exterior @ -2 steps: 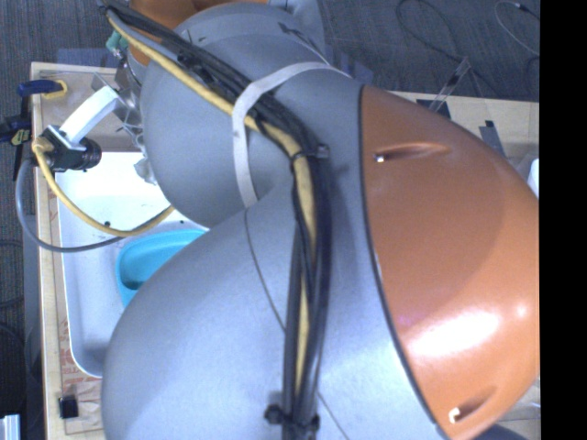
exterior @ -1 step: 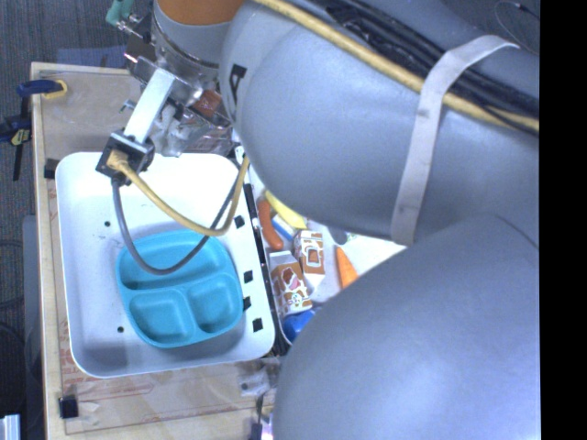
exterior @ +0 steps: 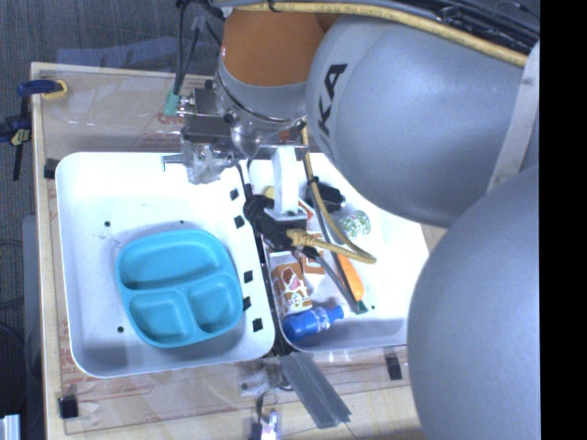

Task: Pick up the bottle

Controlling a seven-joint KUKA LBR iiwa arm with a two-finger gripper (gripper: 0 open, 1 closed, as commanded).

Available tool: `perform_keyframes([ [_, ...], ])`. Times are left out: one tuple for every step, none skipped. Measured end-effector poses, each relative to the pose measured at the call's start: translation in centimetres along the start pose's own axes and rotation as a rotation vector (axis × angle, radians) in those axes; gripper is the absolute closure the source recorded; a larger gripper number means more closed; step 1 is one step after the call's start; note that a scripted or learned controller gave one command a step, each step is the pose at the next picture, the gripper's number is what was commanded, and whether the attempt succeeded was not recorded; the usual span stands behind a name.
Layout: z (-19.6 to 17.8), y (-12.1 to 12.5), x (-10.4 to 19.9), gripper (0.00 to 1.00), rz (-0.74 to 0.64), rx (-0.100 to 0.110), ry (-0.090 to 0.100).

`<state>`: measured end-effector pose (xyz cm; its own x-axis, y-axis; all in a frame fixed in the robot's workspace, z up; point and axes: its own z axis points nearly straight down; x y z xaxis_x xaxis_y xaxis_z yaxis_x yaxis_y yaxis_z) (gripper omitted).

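Note:
A bottle (exterior: 303, 305) with a blue end and a brown-and-white label lies in the right bin (exterior: 385, 333), near its front left corner. My gripper (exterior: 200, 161) hangs over the far edge of the left bin (exterior: 78, 246), well away from the bottle and up-left of it. Nothing shows between its metal tips. The big grey arm hides most of the right bin.
A light blue divided plate (exterior: 179, 287) lies in the left bin's middle. In the right bin an orange stick-like thing (exterior: 350, 280) lies beside the bottle, and a clear item with green marks (exterior: 353, 221) sits farther back. The wall between the bins runs just left of the bottle.

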<state>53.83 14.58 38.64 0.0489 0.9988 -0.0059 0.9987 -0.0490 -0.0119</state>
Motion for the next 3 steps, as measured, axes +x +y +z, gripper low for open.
perform_keyframes([
  [-5.3, -1.4, 4.6, 1.00, -0.451, -0.005, 0.000],
  [-5.2, -1.0, 5.1, 1.00, 0.197, -0.004, 0.001],
  [-0.4, -0.2, 6.2, 1.00, 0.904, -0.006, 0.004],
])
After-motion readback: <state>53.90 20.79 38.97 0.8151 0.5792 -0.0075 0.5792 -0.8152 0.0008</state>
